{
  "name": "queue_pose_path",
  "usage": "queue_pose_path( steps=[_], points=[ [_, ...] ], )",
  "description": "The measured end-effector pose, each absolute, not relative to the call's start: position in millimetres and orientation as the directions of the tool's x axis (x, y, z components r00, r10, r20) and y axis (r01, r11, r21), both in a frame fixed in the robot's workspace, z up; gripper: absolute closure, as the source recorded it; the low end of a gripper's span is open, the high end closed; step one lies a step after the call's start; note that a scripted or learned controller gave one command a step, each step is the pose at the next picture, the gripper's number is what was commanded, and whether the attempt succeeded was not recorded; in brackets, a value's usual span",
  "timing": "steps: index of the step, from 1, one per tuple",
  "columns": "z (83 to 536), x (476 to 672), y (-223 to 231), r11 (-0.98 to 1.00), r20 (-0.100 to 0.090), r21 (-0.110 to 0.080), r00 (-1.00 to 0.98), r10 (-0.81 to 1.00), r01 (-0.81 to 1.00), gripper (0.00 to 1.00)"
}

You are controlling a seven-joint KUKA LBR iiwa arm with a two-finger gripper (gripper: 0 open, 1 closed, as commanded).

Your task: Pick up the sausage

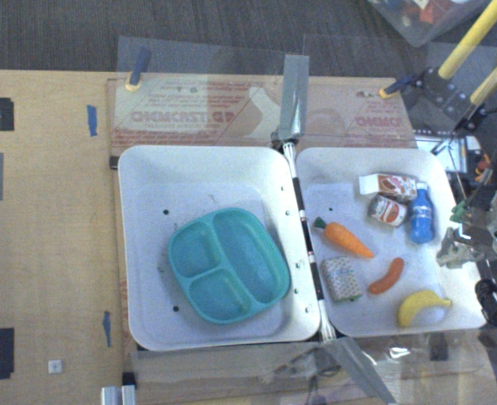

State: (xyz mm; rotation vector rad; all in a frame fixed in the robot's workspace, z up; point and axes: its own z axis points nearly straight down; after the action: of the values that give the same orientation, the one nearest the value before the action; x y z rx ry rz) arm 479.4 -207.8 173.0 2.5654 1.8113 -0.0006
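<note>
Banana (423, 308) lies nearest; sausage (386, 276) just beyond, unpicked.
I must reach my tool (457, 251) left; grip state unclear.

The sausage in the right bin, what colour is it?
Orange-red; the sausage shows plainly in the camera view, between the carrot and the banana.

My gripper (456, 250) looks like bare grey metal with a dull sheen. Both bins (147, 184) look like smooth white plastic, nearly matt. The teal tray (228, 265) is plastic too, with a soft gloss. The sausage (386, 276) is smooth, slightly shiny orange-red plastic, like the carrot (348, 239) and the yellow banana (421, 307). The blue bottle (421, 217) is glossy. The bench (45, 251) looks like pale matt wood, with brown cardboard (197, 116) behind the bins.
</note>
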Motion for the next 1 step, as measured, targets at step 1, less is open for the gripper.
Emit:
queue_pose_path(
  steps=[1],
  points=[
    [190.0,480.8,-207.3,-0.598,-0.001,0.001,0.598,0.802,0.802,1.0]
  ],
)
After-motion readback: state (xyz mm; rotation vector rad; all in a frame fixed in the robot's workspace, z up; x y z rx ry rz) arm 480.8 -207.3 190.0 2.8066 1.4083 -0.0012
